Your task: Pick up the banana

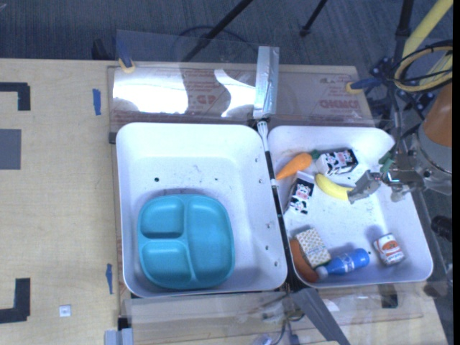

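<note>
Camera view from above: the arm's fingers (361, 185) hang low over the right bin (413, 221), their tips touching or just beside the 3 o'clock end of the banana (330, 187); whether they are parted or clenched cannot be told. At the banana's 12 o'clock lies a black-and-white carton (338, 161), at 10 o'clock a carrot (295, 166). At 6 o'clock lies a blue bottle (348, 262). The left bin (144, 149) holds a teal divided plate (185, 241).

A robotics lab: taped wooden bench (50, 214), tripod legs (323, 6), loose cables (424, 56) on carpet
</note>
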{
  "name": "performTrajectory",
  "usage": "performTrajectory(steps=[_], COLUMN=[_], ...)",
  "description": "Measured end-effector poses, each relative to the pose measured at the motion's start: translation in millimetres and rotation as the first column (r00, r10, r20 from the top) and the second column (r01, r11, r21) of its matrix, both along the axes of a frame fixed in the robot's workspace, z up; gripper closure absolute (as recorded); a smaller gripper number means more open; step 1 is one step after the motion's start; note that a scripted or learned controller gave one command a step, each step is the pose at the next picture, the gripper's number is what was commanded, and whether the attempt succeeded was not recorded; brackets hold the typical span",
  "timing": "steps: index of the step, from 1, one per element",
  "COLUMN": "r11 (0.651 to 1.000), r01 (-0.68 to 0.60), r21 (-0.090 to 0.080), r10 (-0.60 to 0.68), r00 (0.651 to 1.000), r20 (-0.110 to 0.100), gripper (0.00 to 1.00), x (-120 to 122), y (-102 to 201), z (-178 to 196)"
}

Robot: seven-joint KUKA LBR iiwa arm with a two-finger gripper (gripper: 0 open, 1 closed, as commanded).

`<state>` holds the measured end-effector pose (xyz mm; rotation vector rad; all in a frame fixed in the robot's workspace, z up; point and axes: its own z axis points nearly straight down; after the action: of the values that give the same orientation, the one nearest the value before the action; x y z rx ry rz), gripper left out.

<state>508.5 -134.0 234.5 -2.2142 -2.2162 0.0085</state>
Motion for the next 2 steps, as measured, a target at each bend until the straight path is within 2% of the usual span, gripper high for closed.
performTrajectory(steps=[1,2], r11=[0.989,0.989], r01=[-0.145,-0.145], r21=[-0.002,-0.002], r10=[0.145,0.145], r00=[0.989,0.989], r20=[0.005,0.005], gripper=[0.00,0.00], x=[88.9,88.9], y=[-47.2,-47.2], z=[-32.9,-32.8])
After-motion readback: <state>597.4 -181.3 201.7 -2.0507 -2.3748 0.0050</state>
